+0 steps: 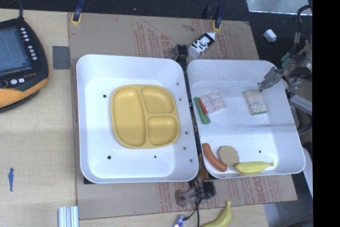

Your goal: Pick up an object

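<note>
Wooden surface (42, 135) carries two white bins; the gripper (265, 83), its jaws' state unclear, hovers over the right bin (249, 125) near a patterned packet (255, 102).

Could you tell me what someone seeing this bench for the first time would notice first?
The eye lands first on the yellow divided tray, alone in the middle of the left bin. Next comes the food at the near edge of the right bin: a hot dog, a potato and a banana. The gripper sits at that bin's far right, beside a small patterned packet.
</note>
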You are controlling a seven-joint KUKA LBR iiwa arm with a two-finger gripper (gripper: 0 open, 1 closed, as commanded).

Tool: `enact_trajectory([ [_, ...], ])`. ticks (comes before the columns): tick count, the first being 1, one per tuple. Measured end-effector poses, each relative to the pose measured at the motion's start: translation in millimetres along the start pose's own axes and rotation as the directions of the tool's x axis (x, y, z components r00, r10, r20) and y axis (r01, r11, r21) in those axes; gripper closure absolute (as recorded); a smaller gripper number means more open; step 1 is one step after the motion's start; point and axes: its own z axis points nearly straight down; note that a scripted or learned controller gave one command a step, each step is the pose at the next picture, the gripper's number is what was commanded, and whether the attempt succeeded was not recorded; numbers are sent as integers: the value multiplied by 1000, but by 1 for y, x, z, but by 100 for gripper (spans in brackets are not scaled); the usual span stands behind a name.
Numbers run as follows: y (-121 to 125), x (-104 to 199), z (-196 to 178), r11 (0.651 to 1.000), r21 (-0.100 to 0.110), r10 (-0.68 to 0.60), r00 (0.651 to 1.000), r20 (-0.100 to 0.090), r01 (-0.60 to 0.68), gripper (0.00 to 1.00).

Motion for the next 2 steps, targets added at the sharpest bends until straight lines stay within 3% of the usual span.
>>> enact_trajectory([
  [1, 50, -10, 87, 1000, 3, -5, 1000, -2, 5, 0],
  [2, 6, -11, 148, 1000, 4, -4, 1000, -2, 4, 0],
])
